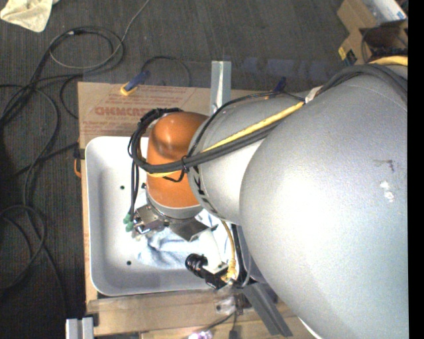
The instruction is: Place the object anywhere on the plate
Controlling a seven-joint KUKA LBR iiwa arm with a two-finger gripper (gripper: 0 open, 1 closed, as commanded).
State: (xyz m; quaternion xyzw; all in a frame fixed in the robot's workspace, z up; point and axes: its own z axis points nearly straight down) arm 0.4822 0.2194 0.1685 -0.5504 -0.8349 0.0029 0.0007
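Pale-blue crumpled thing: a light bluish, cloth-like object (165,246) is lying on the floor of the left white bin, just under the wrist; most of it is being covered by the arm, so its full shape cannot be told.
Plate: cannot tell where it is sitting; the arm is blocking much of the bench.
Gripper: the wrist end (162,222) is hanging low over the bluish thing; its fingers are hidden beneath the orange band, so how far apart they are standing, and whether they have hold of anything, cannot be told.
Arm: the grey KUKA arm with its orange band (171,159) is reaching in from the right and covering the whole right side of the bench.
In the way: black cables (142,142) are looping around the orange band, a yellow cable (265,124) is running along the grey link, and a black connector (199,266) is dangling near the bin's lower edge.
Bin: the shallow white plastic bin (106,218) is showing bare floor at its left.
Surface: a brown cardboard sheet with red lettering (132,106) is lying under the bin's far edge.
Room: dark carpet (40,218) is carrying loose black wires, a pale rag (30,13) at top left and a cardboard box (364,30) at top right.
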